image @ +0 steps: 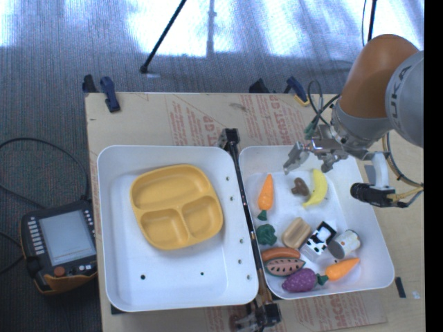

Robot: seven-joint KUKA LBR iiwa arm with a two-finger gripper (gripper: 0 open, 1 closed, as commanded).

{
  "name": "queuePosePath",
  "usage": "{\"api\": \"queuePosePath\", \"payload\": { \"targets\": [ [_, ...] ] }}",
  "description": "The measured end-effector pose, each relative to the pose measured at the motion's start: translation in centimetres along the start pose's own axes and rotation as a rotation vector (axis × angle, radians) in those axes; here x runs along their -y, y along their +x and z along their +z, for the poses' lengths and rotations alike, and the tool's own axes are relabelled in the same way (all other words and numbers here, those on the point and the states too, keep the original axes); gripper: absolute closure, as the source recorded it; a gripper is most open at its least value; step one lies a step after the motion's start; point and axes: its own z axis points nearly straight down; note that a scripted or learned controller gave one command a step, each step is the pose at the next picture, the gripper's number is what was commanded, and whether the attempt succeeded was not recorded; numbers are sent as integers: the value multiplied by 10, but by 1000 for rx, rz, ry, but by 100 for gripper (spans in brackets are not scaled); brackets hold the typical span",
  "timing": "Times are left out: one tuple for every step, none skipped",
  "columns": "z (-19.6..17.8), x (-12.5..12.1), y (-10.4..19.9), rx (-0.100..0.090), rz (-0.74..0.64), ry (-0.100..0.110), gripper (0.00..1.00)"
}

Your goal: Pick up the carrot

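An orange carrot (266,191) with a green stem end lies in the right bin (385,254), near its left wall and pointing away from me. A second, smaller carrot (341,269) lies near the bin's front right corner. My gripper (309,159) hangs over the far part of the right bin, to the right of and beyond the first carrot. It is open, its fingers (293,160) are spread, and nothing is between them.
Around the carrots lie a banana (318,187), a brown piece (300,187), broccoli (266,234), a bread roll (296,232), a hot dog (279,254), grapes (301,280), a cow-patterned box (318,239) and a can (345,243). The left bin (118,268) holds a yellow divided plate (176,206).
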Motion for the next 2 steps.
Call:
{"api": "queuePosePath", "payload": {
  "targets": [
    [119,-12,10,-1,111,1,0],
    [106,-12,8,-2,113,1,100]
  ]
}}
